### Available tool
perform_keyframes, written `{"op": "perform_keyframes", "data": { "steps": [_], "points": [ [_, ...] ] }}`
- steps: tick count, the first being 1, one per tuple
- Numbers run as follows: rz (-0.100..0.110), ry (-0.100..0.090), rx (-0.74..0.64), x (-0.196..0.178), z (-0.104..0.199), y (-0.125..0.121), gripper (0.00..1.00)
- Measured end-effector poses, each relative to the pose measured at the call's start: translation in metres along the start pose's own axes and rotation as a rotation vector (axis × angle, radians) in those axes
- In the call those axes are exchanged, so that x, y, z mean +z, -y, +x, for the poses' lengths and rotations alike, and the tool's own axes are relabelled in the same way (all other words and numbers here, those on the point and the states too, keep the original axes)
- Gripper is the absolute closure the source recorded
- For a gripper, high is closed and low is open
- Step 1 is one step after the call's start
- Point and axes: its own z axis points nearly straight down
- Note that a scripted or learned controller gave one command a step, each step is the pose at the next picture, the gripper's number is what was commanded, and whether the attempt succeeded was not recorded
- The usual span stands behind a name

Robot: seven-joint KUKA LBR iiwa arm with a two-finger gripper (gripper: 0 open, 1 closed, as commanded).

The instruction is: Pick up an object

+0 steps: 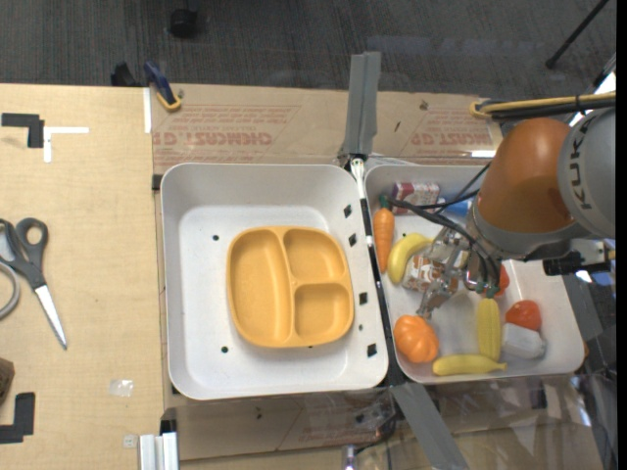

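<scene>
The right bin (563, 355) holds several toy foods: an orange carrot (383, 233), a yellow banana (405, 255), an orange pumpkin-like piece (415, 339), a corn cob (487, 327), a second banana (468, 364) and a red-and-white piece (524, 327). My gripper (438, 284) hangs low over the middle of this bin, just right of the yellow banana. Its metal parts point down and left toward the orange piece. The arm's orange band (529, 179) covers the bin's back right part.
The left bin (186, 292) carries a yellow divided plate (291, 286). Scissors (34, 272) lie on the bench at the far left. A small can-like item (416, 195) lies at the back of the right bin. Cardboard lies behind both bins.
</scene>
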Motion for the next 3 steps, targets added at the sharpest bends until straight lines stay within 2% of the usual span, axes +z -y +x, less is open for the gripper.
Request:
{"op": "perform_keyframes", "data": {
  "steps": [1,2,3],
  "points": [
    [0.001,-0.002,0.325,0.0,0.038,0.008,0.0],
    [-0.004,0.009,0.462,-0.002,0.056,0.014,0.0],
    [-0.005,0.01,0.543,-0.002,0.059,0.022,0.0]
  ]
}}
